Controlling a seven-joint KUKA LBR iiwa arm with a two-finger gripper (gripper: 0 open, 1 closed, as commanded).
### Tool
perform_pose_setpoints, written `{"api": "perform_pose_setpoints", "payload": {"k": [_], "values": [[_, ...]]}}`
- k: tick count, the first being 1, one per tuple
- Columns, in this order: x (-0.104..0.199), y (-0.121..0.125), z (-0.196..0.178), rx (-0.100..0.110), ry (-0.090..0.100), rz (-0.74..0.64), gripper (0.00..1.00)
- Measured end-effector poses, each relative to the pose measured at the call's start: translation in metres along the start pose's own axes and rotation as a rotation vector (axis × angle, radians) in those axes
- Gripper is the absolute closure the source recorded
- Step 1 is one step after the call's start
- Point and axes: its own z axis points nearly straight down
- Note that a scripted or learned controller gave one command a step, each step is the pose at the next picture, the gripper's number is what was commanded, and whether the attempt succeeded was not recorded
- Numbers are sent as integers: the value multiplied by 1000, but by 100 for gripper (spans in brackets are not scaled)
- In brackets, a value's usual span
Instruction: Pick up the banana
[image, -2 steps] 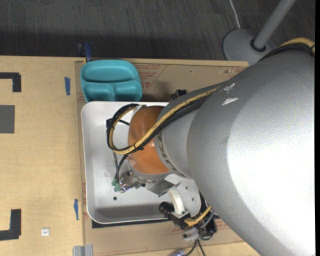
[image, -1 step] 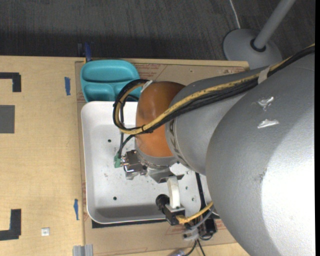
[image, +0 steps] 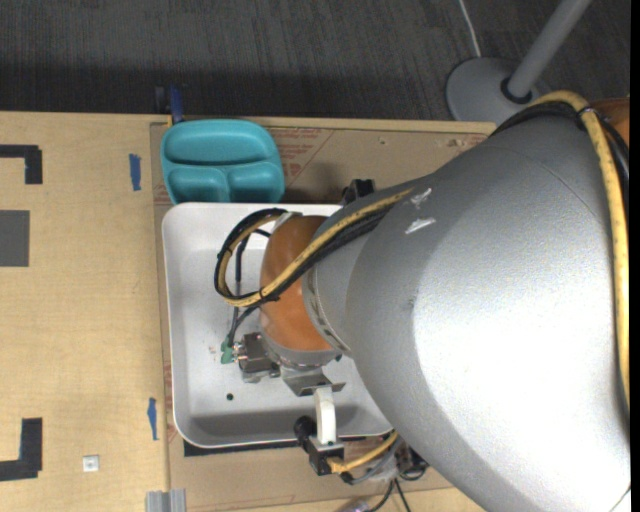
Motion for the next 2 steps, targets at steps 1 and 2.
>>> {"api": "perform_pose_setpoints", "payload": {"k": [1, 2], "values": [[0, 0, -10, 0, 0, 1, 100], [8, 12, -1, -1, 2, 301, 100]]}}
